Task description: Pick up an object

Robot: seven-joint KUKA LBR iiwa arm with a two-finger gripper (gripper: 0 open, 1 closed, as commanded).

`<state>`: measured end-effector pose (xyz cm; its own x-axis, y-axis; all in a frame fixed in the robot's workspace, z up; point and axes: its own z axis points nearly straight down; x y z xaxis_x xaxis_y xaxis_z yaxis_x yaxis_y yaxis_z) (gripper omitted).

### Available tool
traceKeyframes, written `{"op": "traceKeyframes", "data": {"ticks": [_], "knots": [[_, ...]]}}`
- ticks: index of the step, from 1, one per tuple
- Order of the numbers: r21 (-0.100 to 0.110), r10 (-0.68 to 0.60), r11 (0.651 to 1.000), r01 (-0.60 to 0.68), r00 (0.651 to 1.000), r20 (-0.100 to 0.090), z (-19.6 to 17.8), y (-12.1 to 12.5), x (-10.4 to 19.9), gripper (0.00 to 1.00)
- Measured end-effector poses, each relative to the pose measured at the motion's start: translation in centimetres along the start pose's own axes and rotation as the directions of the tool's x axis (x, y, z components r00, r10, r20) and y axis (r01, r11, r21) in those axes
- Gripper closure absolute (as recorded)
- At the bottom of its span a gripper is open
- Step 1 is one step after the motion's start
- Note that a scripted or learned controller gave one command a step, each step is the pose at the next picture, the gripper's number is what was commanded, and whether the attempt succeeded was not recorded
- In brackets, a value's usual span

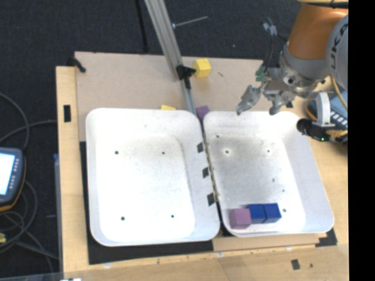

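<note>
We see the gripper [258, 105] over the right bin's [304, 157] far edge, fingers spread wide, holding nothing; the blue blocks [263, 212] and purple block [239, 218] sit far below the fingers.

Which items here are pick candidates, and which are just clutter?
Job:
gripper, open, above the right bin's far edge
purple block and blue blocks in that bin's near corner

Lying about:
yellow block on the board
left bin
metal post
</note>
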<state>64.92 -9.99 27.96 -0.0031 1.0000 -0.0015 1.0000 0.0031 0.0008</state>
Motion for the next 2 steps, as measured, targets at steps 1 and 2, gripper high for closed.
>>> {"op": "traceKeyframes", "data": {"ticks": [1,2], "knots": [[0.009,-0.003,1.0,0.003,1.0,-0.003,6.6,-5.0,4.0,0.0],[0.006,0.009,1.0,-0.009,1.0,0.0,9.2,-14.5,0.3,0.0]]}}
